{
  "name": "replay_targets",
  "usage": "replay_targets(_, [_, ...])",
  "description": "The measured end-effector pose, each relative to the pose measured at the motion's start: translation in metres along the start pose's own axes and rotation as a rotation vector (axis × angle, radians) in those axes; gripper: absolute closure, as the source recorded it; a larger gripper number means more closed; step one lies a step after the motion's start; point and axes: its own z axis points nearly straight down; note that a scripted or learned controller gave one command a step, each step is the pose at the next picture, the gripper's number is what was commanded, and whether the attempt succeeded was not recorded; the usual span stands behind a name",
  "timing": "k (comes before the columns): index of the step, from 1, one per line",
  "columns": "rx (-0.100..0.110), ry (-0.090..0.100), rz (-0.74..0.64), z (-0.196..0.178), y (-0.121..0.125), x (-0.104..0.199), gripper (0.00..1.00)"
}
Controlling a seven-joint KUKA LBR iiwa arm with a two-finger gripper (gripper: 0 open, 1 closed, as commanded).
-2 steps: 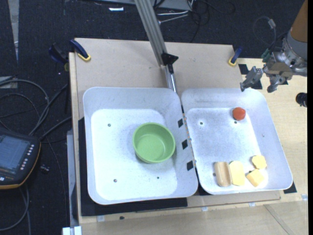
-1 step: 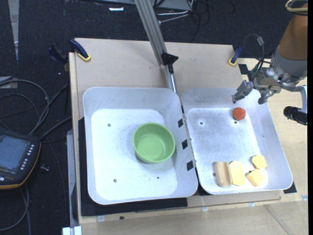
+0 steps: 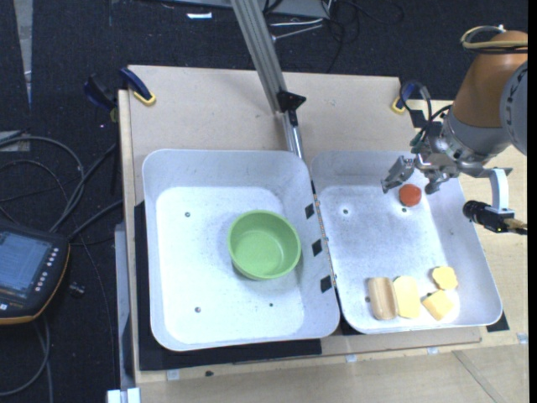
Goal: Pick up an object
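A small red-orange ball (image 3: 409, 196) lies in the right bin (image 3: 369, 250) near its far right part. My gripper (image 3: 414, 179) hovers just above it, open, with one finger to the ball's left and one to its right. Nothing is held between the fingers. At the right bin's near edge lie a tan bread-like roll (image 3: 381, 297) and several yellow pieces (image 3: 424, 295).
A green bowl (image 3: 265, 243) stands in the middle of the left bin (image 3: 185, 225). A slanted metal pole (image 3: 267, 60) crosses the bench's far side down to the gap between the bins. Clamps sit at the bench's far corners.
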Motion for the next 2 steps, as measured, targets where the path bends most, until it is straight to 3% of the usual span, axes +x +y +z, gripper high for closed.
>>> replay_targets(1, [0.0, 0.0, 0.0, 0.06, -0.001, 0.007, 0.0])
replay_targets(2, [-0.003, -0.001, 0.0, 0.048, 0.0, 0.007, 1.0])
